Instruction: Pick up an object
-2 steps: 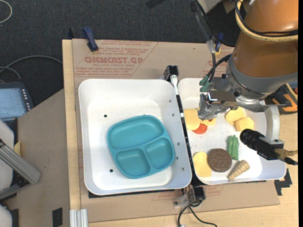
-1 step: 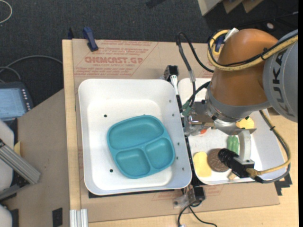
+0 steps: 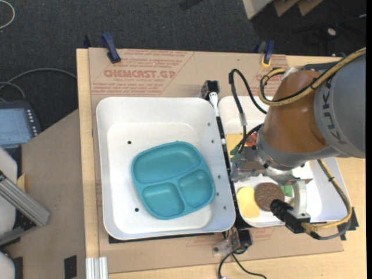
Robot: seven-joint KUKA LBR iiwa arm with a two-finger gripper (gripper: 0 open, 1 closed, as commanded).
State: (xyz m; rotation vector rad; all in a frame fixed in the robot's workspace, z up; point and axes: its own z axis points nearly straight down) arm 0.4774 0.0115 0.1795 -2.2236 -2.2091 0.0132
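The gripper hangs low in the right bin — grip state I cannot tell. Just below it lie a brown disc and a yellow piece, possibly foam.

One camera watches me from above the bench, fixed, looking down at a slant. It stands far enough back to take in both white bins: the left bin at frame centre, the right bin at lower right. Dark floor fills the top and left edges. My arm enters from the right
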